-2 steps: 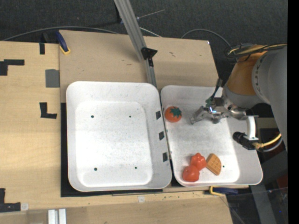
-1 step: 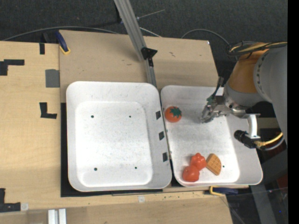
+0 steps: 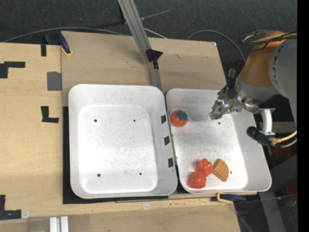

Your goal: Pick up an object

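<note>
Gripper (image 3: 218, 111) hangs over the right bin (image 3: 241, 144), upper part; can't tell if it's open or closed, nothing seen in it. Nearest obj is the tomato (image 3: 179, 118), just to its left w/ bare floor between; red pepper (image 3: 200, 173) and waffle (image 3: 220, 169) lie well below, touching, near the front wall. Tomato looks like a light, stiff, smooth plastic toy, prob. apt to roll, so I'd take it across the widest part.

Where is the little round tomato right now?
The tomato lies in the right bin, near its top left corner by the wall shared with the left bin. The gripper is to its right, apart from it.
</note>
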Motion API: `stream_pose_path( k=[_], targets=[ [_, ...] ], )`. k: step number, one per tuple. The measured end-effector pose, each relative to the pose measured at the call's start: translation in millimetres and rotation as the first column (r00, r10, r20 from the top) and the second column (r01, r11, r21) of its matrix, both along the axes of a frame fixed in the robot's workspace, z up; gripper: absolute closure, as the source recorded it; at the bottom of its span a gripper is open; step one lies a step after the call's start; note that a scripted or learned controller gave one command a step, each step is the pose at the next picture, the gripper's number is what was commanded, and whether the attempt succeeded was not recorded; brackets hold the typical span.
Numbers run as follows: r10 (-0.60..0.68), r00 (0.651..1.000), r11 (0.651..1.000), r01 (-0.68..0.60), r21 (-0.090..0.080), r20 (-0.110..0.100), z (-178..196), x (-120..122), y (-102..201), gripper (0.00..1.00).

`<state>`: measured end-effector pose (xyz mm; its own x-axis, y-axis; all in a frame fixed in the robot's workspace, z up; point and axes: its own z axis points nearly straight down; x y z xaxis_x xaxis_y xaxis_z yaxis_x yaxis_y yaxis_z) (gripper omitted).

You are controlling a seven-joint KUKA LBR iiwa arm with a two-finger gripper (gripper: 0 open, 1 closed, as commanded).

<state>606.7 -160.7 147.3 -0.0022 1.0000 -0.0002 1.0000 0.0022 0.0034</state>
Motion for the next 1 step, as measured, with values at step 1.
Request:
stream_pose_path(
  k=[1],
  targets=[
    [-0.001, 1.000, 1.000, 0.001, -0.001, 0.001, 50.5, 10.2, -4.2, 1.00]
  ],
)
